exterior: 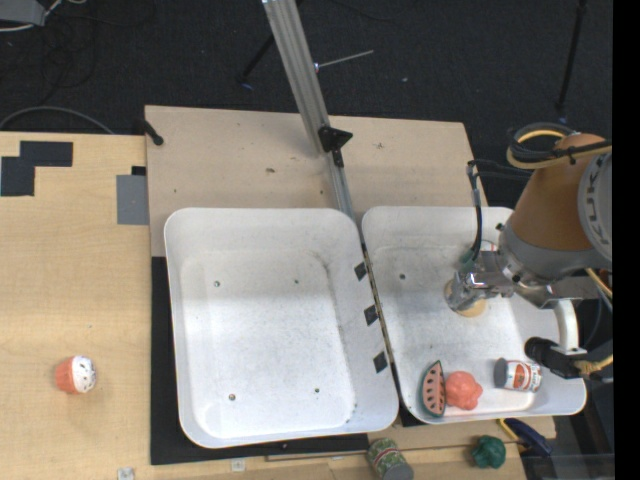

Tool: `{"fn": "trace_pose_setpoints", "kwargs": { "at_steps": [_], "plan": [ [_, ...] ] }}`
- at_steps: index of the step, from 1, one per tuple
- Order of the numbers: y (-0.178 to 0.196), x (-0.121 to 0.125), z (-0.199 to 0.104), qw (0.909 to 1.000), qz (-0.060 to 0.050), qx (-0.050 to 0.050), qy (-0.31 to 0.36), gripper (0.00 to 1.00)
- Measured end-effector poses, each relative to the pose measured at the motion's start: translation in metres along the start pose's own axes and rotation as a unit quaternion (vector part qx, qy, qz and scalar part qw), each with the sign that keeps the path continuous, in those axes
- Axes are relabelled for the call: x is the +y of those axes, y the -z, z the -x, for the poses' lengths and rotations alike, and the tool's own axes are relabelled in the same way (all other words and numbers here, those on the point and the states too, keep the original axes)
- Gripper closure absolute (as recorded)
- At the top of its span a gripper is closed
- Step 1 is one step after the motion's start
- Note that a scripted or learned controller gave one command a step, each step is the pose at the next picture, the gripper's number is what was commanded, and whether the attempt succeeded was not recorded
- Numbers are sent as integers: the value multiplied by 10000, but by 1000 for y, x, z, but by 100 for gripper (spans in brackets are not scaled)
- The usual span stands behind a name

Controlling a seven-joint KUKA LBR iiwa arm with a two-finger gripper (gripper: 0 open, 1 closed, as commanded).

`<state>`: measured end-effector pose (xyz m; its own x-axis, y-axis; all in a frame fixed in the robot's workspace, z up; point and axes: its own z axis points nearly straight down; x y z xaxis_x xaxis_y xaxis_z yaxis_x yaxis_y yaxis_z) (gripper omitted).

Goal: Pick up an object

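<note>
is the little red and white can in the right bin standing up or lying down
Lying down: the can rests on its side near the right bin front edge, its length running left to right.

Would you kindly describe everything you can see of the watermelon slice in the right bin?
The watermelon slice is a small wedge, apparently a toy: red flesh with dark seed dots and a green rind along its curved left edge. It lies flat near the front left corner of the right bin, its long axis running roughly front to back. A pink-red lump sits right beside it, touching or nearly so. The gripper is well behind it, apart.
</note>
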<state>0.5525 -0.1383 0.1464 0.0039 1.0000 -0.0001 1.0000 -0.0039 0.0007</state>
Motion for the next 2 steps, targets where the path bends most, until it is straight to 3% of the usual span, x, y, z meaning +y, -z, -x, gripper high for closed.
{"fn": "trace_pose_setpoints", "kwargs": {
  "at_steps": [2],
  "plan": [
    [94,10,7,10000,12,-3,25,100]
  ]
}}
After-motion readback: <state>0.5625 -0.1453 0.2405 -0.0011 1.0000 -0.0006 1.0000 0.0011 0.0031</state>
